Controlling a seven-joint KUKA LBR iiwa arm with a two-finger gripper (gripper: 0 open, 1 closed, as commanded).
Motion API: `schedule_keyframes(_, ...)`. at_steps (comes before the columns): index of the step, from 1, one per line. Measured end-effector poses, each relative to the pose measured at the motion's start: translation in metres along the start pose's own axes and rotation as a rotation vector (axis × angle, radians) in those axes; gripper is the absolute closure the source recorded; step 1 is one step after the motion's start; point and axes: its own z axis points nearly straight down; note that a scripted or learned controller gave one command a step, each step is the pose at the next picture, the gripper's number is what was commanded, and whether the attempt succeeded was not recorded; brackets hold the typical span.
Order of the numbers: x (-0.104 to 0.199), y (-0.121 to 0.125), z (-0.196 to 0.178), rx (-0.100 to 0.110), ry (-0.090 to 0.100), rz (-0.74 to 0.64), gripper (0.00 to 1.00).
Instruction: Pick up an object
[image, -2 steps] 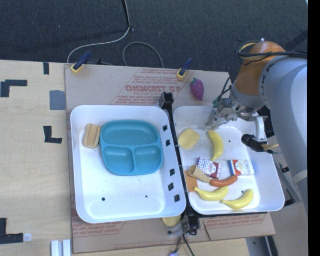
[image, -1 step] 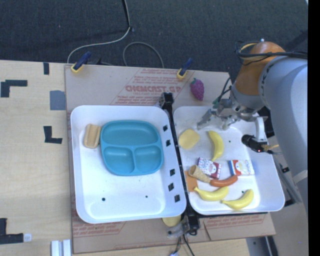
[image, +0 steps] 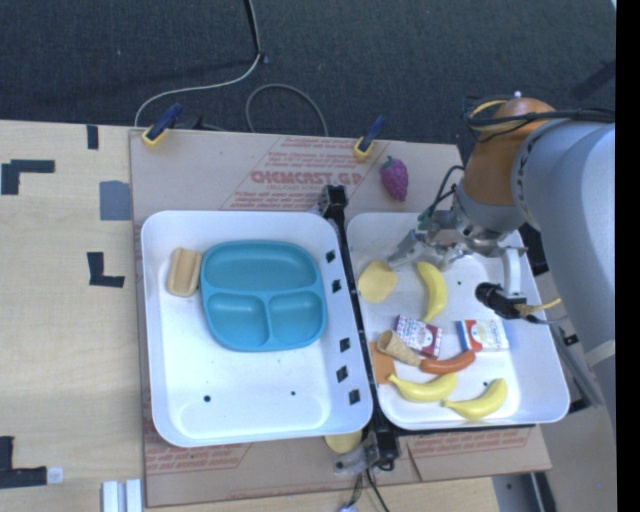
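My two-finger gripper (image: 436, 250) hangs over the right white bin (image: 555, 400), fingers apart, nothing between them. Step: approach. The curved yellow plastic banana (image: 433, 288) lies just below the fingertips. Next move, in my judgement: descend, straddle it, close.

Curved yellow banana (image: 433, 288) in right bin (image: 553, 400)

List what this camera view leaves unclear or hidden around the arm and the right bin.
- End effector: in the camera view the arm's wrist covers it from above, so its state cannot be told.
- Banana: its upper tip sits under the end effector; contact cannot be judged.
- Small cartons and: print too small to read.
- Yellow item below the bins: mostly hidden by the bin rim.
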Motion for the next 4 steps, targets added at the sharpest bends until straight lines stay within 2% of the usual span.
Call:
schedule_keyframes(1, 0.022, -0.004, 0.001, 0.003, 0.001, -0.003, 0.0)
schedule_keyframes(2, 0.022, -0.004, -0.009, 0.003, 0.001, -0.002, 1.0)
schedule_keyframes(3, 0.022, -0.003, -0.009, 0.002, 0.001, -0.002, 0.0)
schedule_keyframes(4, 0.016, -0.04, -0.001, -0.003, 0.004, 0.001, 0.0)
